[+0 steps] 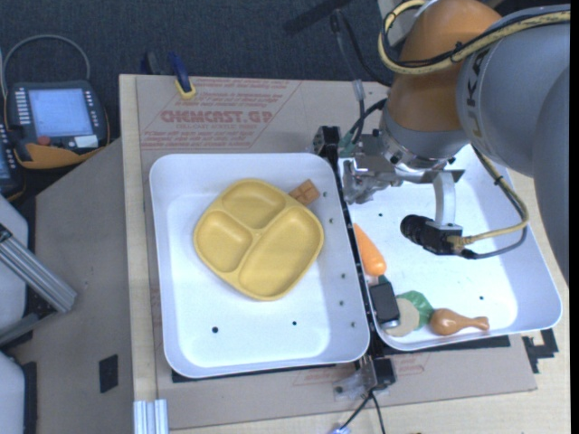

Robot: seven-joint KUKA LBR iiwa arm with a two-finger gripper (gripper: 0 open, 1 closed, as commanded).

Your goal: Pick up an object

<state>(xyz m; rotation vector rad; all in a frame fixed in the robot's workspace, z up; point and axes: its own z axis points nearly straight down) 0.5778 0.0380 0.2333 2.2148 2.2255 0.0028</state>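
— Well, where was the arm (516, 80) when you looked?

— Reaching in from the right, orange band (443, 61) and all, bent down over the back left corner of the right bin (520, 269). The gripper (359, 181) hung close to the divider between the two bins, above the bin floor as far as I could judge.

— Open or closed?

— Honestly, I couldn't tell. The wrist was in the way from that slant, so how wide it stood, or whether it had hold of anything, I couldn't make out.

— And the things it might pick up?

— Most of them lay in the right bin, along its left and front sides. An orange carrot (369, 251) lay right against the left wall, a little in front of the gripper. Just in front of the carrot was a black rectangular block (384, 302), also tight to that wall. Beside the block sat a pale round disc (404, 319), with a green piece (419, 302) touching it from behind. Then a brown drumstick (457, 321), lying flat near the front rim, its thick end towards the disc.

— What about the left bin (172, 269)?

— A yellow divided plate (260, 238) lay in the middle of it, turned at an angle. A small wooden block (304, 193) was tucked at the plate's back right edge, touching it or very nearly, close to the divider.

— And the gripper was nearer which of them?

— It was about level with the wooden block across the divider, with the carrot near it on its own side.
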